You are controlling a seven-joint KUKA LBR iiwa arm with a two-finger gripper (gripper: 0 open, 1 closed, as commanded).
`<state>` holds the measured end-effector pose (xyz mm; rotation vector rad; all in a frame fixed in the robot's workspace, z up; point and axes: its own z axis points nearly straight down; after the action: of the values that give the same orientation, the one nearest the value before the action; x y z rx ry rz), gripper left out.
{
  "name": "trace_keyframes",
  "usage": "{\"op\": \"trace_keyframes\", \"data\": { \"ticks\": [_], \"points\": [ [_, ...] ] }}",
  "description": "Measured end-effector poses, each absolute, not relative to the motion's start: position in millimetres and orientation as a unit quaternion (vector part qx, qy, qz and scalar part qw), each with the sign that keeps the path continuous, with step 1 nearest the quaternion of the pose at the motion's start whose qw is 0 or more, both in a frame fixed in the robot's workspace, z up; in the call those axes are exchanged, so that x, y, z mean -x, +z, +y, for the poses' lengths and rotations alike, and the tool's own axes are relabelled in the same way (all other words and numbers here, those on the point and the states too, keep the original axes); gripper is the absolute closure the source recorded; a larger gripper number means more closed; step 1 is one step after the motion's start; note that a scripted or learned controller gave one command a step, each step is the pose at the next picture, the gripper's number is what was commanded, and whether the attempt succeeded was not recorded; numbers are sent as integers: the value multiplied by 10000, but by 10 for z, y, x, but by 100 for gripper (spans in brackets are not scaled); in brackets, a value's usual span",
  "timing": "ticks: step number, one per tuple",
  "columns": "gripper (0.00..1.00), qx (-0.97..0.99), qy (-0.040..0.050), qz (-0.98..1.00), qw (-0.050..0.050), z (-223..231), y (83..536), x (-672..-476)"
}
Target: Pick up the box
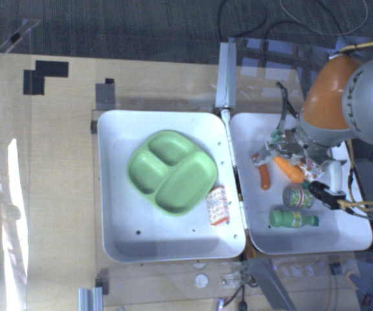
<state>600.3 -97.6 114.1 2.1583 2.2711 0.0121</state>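
The box (pixel 217 206) is small, red and white, and lies in the left bin (pixel 118 193) near its right wall, just below and to the right of the green plate. My gripper (pixel 282 149) hangs over the upper middle of the right bin (pixel 351 238), well to the right of the box and apart from it. It sits directly above an orange carrot (pixel 288 168). The grey arm with its orange band (pixel 329 102) reaches in from the right.
A green three-part plate (pixel 172 172) takes up the middle of the left bin. The right bin holds a small red-orange piece (pixel 264 175), a can (pixel 298 196) and a green bottle (pixel 292 219) lying on its side. A ridge (pixel 235 173) separates the bins.
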Motion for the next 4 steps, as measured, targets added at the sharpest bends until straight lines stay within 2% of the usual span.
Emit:
{"op": "trace_keyframes", "data": {
  "ticks": [1,2,3,4],
  "points": [
    [0,-6947,41,7193,37,-870,888,-5905],
    [100,-6942,67,7197,54,-857,1009,-5927],
    [100,-7059,26,7084,26,-696,1860,-5521],
    [100,-7068,21,7074,20,-855,1818,-5544]
  ]
}}
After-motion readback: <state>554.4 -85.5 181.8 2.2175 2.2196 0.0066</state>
